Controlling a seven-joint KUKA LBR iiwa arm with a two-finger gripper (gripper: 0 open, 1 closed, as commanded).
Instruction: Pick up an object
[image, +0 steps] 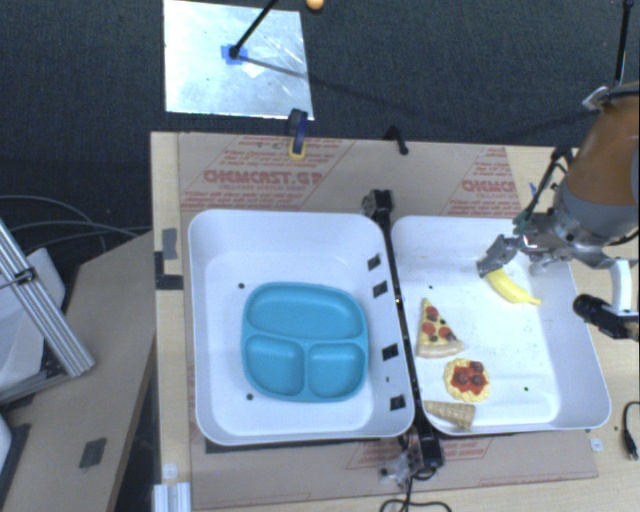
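Nearest the camera, at the six o'clock rim of the right bin (575, 415), lies a tan cone-shaped wedge (448, 413), with a small round pizza toy (467, 379) just past it toward twelve and a pizza slice (436, 329) beyond that, the three strung along the bin's left wall as if scattered loose for grasp attempts. In the left bin (215, 330) a blue divided tray (303, 339) sits flat at the centre, apart from the pickable toys. At about two o'clock in the right bin lies a yellow banana (512, 289), the likeliest target. The gripper (497, 258) hangs low there on the grey arm (600, 170) reaching in from three o'clock. One grey finger (494, 257) is visible, angled down toward eight o'clock, its tip just at the banana's upper end, touching or nearly so. Whether the pincer is spread or closed I cannot tell, and nothing is seen clamped in it. The banana rests on the bin floor at the gripper's five o'clock.
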